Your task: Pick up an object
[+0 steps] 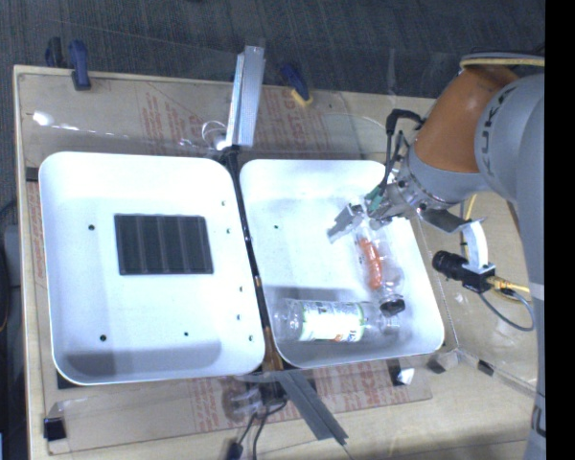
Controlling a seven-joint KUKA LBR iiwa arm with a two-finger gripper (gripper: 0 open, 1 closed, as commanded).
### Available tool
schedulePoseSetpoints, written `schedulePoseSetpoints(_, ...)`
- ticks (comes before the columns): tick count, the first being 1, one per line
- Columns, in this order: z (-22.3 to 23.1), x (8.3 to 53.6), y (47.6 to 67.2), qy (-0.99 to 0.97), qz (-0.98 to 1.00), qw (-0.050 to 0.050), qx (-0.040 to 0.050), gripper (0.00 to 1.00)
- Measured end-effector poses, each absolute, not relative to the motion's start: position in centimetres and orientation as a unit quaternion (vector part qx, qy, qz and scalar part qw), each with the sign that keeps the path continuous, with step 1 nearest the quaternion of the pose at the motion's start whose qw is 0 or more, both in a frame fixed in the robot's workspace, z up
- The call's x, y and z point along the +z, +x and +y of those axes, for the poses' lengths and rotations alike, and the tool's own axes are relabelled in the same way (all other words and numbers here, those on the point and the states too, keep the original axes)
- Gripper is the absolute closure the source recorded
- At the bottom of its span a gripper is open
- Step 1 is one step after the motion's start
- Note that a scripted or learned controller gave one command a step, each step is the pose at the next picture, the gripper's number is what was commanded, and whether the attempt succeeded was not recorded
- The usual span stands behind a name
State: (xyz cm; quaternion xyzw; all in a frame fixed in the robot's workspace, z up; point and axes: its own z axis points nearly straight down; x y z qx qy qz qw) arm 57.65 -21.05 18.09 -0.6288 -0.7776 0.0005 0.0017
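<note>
The end effector (356,217) is hovering in the right bin (297,195), over the top of a clear packet (376,262) with orange contents; its grip state cannot be told. A bottle (331,320) is lying along the bin's near wall.
</note>
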Motion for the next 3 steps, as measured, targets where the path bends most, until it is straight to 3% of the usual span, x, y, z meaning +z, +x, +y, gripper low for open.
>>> schedulePoseSetpoints(1, -20.9, 18.3, 57.1, -0.597, -0.802, 0.003, 0.0008, 0.00)
schedulePoseSetpoints(2, -21.0, 17.9, 57.9, -0.597, -0.802, 0.000, 0.0004, 0.00)
schedulePoseSetpoints(3, -20.9, 18.1, 56.8, -0.560, -0.828, 0.002, 0.0007, 0.00)
